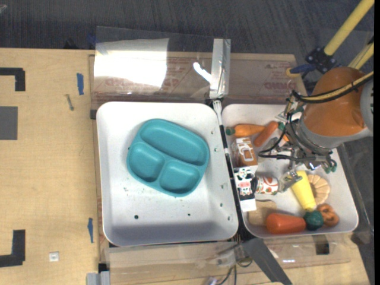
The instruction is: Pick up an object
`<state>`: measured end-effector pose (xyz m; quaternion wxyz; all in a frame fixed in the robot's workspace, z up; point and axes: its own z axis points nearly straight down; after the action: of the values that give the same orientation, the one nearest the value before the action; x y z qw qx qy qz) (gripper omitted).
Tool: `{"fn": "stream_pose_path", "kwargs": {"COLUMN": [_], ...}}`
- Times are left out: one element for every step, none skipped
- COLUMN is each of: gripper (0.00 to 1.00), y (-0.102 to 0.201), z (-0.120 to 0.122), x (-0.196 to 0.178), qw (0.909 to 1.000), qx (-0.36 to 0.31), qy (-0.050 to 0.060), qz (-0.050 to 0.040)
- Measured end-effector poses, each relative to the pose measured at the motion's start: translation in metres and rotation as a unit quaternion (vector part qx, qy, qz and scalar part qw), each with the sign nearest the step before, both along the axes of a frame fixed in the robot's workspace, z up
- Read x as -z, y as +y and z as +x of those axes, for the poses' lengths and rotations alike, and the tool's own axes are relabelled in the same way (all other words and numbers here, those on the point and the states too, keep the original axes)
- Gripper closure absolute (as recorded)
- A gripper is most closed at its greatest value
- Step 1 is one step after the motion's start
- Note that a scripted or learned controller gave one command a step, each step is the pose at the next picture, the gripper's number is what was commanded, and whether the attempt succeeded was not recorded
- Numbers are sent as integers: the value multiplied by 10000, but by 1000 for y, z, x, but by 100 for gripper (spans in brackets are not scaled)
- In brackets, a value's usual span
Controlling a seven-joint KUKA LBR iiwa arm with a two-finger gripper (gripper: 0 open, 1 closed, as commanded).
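Over the right bin [350, 215]: gripper [295, 170] low among toys, just above a yellow corn cob [303, 193].
Wires hide it; grip state unreadable. Teal divided plate [168, 156] lies left, in the neighbouring bin [113, 177].

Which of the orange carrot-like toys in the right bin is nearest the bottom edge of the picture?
The fat orange-red carrot along the right bin's near wall, beside the teal piece. The other two lie at the far end.

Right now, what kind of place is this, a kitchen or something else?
Probably a robot test lab, not a kitchen. Two shallow white bins sit on a wooden bench, one holding a teal divided plastic plate, the other toy food like a yellow plastic corn cob under a grey-and-orange robot arm.
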<state>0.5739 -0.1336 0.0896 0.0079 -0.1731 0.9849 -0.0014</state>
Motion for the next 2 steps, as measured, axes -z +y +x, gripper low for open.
{"fn": "stream_pose_path", "kwargs": {"gripper": [0,0], "y": [-4,-63], "z": [57,-7], "x": [1,1], "qw": [9999,9977], "qx": [-118,-680], "qy": [25,31], "qz": [-4,-22]}}
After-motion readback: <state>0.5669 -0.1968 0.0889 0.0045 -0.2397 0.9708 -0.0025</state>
